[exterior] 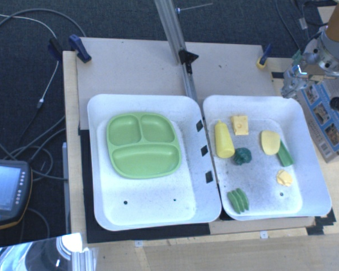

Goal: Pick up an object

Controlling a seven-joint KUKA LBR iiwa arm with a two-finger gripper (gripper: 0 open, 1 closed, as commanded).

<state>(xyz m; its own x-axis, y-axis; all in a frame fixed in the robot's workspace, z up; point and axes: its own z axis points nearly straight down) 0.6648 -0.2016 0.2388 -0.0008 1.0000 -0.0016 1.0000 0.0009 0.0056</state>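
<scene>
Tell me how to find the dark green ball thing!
Look in the right bin, the one holding the toy food. Beside the long yellow piece sits the dark green ball, touching its lower end. It is the only round, dark teal thing there.

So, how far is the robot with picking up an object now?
Nothing looks done yet. The gripper is outside the right bin, past its upper right corner, with nothing visible between its fingers. The yellow cylinder, the dark green ball and the other pieces lie in that bin. Reaching in, grasping and lifting are all left.
</scene>
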